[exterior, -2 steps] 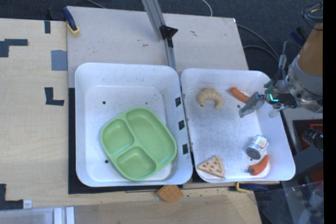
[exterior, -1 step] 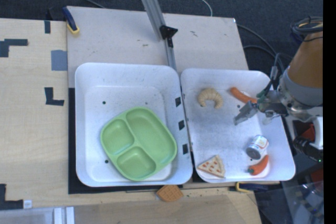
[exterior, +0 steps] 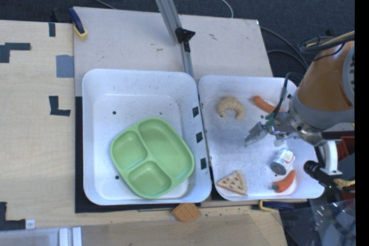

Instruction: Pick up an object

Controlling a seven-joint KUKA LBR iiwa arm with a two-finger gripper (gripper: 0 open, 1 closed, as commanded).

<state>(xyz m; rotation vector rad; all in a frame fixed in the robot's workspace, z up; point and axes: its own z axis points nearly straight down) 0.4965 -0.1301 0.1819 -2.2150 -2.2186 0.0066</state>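
In the right bin (exterior: 230,83) lie a tan croissant (exterior: 230,106), an orange carrot-like piece (exterior: 264,103), a small silver can (exterior: 282,161), a pizza slice (exterior: 233,182) and a red-orange pepper (exterior: 286,182). My gripper (exterior: 254,134) hangs over the middle of this bin, pointing left, below the croissant and left of the can. Its fingers look spread a little, with nothing between them.
The left bin (exterior: 98,89) holds a green divided plate (exterior: 151,156). A waffle-like cookie (exterior: 185,212) lies on the bench in front of the bins. A grey pole (exterior: 167,0) slants down to the bins' back edge. A blue-yellow clamp (exterior: 78,23) sits at the back left.
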